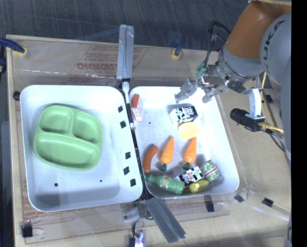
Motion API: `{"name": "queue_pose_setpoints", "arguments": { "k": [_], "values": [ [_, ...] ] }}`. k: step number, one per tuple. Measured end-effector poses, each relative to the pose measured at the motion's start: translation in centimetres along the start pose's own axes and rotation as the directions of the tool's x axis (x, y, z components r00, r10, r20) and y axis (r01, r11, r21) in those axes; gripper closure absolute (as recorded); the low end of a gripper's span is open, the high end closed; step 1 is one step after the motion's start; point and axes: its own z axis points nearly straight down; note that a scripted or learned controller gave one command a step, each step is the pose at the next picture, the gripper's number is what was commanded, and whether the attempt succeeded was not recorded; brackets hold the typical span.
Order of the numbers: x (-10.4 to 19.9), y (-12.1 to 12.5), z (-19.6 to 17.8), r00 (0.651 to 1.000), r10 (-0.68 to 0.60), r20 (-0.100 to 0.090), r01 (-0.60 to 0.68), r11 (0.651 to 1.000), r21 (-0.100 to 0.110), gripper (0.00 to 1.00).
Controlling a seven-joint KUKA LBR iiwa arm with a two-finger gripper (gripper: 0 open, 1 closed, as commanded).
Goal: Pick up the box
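- The box (185, 113), white with black cow patches, lies flat in the right bin (222, 133), in that bin's far half.
- The claw (198, 91) hangs over the far edge of the right bin, just beyond the box and slightly to its right; the fingers are spread apart with nothing between them.
- Box and claw sit close, yet I see a small gap, no contact.
- Just on the near side of the box lies a pale yellow round piece (189, 131), touching it or nearly so.
- Nearer still from the box lie two carrots (167, 150) side by side, and past them a second cow-patterned carton (191, 175).
- Left of the box, against the bin's left wall, stands a small red-and-white packet (136, 107).
- A green divided tray (68, 137) rests in the left bin (35, 197), well apart from the box.
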Motion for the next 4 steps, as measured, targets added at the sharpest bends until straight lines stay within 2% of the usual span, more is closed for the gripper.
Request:
{"name": "queue_pose_setpoints", "arguments": {
  "k": [1,2,3,4],
  "values": [
    [5.4,4.0,16.8,0.977,-0.214,0.006,0.214,0.977,0.000,0.00],
    [-1.6,5.3,18.4,0.974,-0.226,0.000,0.226,0.974,-0.002,0.00],
    [-1.6,5.2,17.6,0.973,-0.231,-0.001,0.231,0.973,0.002,1.00],
    [-1.6,5.3,16.7,0.972,-0.235,-0.001,0.235,0.972,0.004,1.00]
  ]
}}
